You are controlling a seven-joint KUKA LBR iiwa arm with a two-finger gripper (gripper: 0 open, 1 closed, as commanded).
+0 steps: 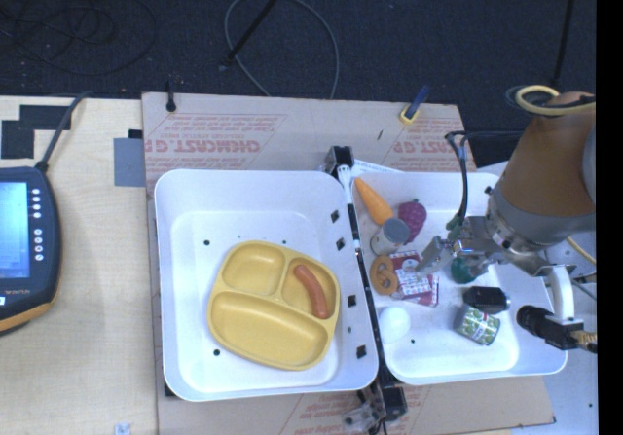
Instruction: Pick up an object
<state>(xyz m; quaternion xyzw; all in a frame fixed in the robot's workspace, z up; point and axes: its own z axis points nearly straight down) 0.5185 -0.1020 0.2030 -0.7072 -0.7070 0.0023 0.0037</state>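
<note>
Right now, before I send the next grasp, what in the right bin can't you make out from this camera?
- Gripper: small and cluttered in the camera view; finger state unreadable.
- Green object: partly hidden behind the gripper, identity unclear.
- Red packet: print too small to read.
- Right bin: far corner covered by the arm.

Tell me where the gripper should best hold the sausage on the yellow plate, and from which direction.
Probably across the middle of the sausage, coming from straight above. It lies flat and alone in the upper right compartment of the yellow plate, so fingers closing across its narrow width have room on both long sides.
</note>
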